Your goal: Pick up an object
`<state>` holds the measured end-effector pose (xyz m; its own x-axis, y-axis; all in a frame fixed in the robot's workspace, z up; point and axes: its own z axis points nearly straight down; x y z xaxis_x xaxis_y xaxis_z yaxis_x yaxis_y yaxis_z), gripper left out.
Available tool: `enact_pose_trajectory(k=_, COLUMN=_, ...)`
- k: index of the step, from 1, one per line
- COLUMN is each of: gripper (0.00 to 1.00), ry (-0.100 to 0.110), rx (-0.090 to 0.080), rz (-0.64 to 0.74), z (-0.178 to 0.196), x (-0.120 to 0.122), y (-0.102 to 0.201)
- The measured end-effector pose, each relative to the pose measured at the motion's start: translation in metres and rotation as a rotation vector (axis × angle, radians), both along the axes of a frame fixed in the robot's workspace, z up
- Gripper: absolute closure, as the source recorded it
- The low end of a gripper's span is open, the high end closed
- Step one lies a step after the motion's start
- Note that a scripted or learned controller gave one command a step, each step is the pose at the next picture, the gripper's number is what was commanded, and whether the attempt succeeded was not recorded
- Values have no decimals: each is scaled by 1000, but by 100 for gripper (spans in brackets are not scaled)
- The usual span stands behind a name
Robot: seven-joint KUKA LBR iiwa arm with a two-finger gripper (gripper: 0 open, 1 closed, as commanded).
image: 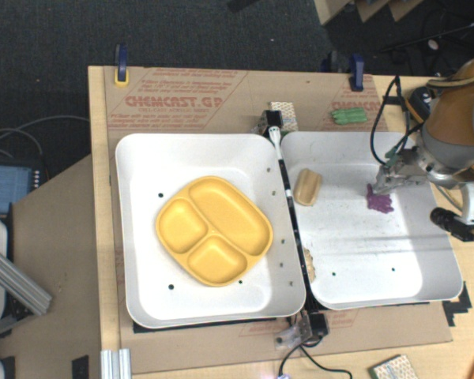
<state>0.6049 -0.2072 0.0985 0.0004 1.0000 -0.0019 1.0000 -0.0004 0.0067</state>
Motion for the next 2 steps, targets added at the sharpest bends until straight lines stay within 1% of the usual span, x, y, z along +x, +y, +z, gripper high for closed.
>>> enact_pose_trajectory(k=1, gripper=0, ry=1, rx=0, rz=0, z=-1, x=0, y=0)
enact_pose_trajectory(k=2, gripper=0, ry=6, rx=7, rz=4, z=-14, x=39, y=-8)
